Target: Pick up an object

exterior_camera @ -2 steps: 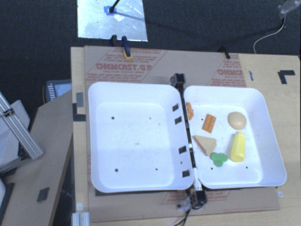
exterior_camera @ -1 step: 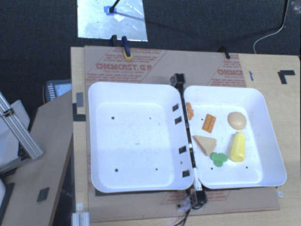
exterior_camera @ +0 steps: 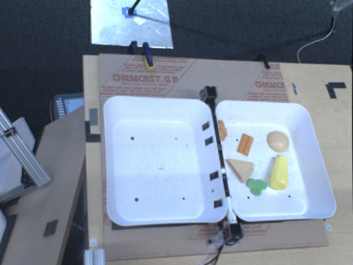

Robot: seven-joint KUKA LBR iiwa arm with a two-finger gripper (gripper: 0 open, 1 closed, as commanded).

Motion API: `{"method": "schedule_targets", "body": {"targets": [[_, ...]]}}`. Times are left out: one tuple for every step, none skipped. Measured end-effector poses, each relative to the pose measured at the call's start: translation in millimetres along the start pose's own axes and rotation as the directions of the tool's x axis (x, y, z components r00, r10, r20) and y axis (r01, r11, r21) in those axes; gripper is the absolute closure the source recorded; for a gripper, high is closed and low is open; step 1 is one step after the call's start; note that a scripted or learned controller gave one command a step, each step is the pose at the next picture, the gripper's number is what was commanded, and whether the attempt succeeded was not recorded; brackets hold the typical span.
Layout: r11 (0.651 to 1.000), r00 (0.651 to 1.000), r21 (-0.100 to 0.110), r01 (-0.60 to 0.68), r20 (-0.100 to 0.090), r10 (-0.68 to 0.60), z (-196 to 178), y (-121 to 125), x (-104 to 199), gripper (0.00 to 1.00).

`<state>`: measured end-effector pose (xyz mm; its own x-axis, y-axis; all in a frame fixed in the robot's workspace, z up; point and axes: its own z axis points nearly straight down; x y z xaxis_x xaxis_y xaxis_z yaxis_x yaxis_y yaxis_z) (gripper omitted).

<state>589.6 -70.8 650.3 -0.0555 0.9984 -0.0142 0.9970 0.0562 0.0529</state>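
red "CHEMCAST" print on brown sheet (exterior_camera: 144, 70), repeated at right

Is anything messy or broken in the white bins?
Nothing looks broken or spilled. The toy foods lie loose in the right bin: an orange block, a tan egg, a yellow piece, a beige wedge and a green piece.

We see a brown board (exterior_camera: 165, 73) under two white bins (exterior_camera: 151, 106), a shiny metal sheet (exterior_camera: 132, 15) behind, an aluminium rail (exterior_camera: 22, 156) at left.
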Motion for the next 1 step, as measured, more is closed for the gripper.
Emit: {"method": "schedule_targets", "body": {"targets": [[1.0,1.0,-0.005,0.002,0.001,-0.002,-11.8,0.7,0.0,1.0]]}}
